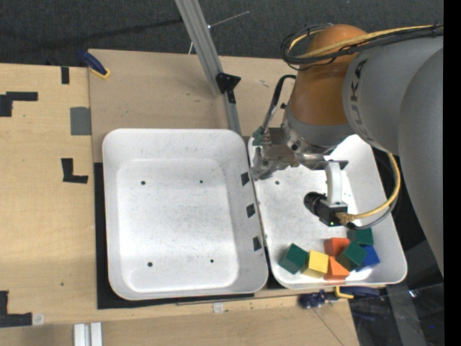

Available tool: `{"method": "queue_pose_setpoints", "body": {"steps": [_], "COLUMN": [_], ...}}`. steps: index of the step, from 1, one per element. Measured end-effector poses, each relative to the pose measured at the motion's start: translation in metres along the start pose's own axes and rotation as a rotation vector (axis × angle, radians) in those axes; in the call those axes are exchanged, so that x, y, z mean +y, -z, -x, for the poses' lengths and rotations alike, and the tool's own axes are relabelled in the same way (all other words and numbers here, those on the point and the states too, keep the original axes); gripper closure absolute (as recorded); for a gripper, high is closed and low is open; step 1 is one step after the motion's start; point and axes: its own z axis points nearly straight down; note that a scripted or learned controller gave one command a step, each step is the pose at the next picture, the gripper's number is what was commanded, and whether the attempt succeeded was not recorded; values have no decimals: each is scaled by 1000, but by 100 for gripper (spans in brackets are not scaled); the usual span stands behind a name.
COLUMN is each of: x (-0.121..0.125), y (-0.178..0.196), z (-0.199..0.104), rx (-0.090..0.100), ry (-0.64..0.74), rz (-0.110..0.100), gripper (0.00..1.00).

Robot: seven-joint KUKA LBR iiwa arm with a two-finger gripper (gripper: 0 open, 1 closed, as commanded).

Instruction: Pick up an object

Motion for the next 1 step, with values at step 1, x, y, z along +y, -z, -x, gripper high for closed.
{"method": "queue_pose_setpoints", "body": {"steps": [1], "x": [-3], "y": [-5], "z": [-55], "rx": [-1], "ry": [-1], "rz": [-2], "gripper": [100]}}
